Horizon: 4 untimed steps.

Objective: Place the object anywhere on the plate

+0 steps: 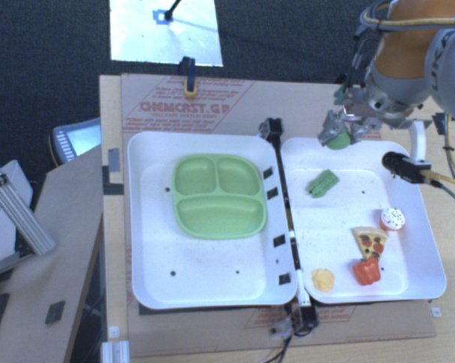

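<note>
Gripper over the right shallow white bin's far edge, closed on a small round green object.
Green three-compartment plastic plate sits in the left white bin, well apart from it. Right bin holds a green toy pickle, white sprinkled cupcake, pizza slice, red pepper, yellow round piece.
</note>
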Motion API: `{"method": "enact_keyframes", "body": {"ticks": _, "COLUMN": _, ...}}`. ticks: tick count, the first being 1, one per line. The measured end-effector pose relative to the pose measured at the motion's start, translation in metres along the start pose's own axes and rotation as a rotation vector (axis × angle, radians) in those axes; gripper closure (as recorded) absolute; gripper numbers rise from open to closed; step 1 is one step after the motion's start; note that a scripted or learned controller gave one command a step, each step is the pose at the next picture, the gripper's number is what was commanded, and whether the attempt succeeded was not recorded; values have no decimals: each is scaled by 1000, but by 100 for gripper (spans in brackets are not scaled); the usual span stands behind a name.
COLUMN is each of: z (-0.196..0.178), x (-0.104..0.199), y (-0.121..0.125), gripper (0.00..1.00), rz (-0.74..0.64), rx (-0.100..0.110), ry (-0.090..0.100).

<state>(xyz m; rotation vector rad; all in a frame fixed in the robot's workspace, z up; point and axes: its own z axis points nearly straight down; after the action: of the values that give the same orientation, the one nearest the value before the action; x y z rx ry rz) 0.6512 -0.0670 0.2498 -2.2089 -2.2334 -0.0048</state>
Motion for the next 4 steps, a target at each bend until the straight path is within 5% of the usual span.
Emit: {"method": "enact_keyframes", "body": {"ticks": 4, "z": 16, "x": 217, "y": -13, "gripper": 100, "rz": 2, "rx": 0, "ry": 0}}
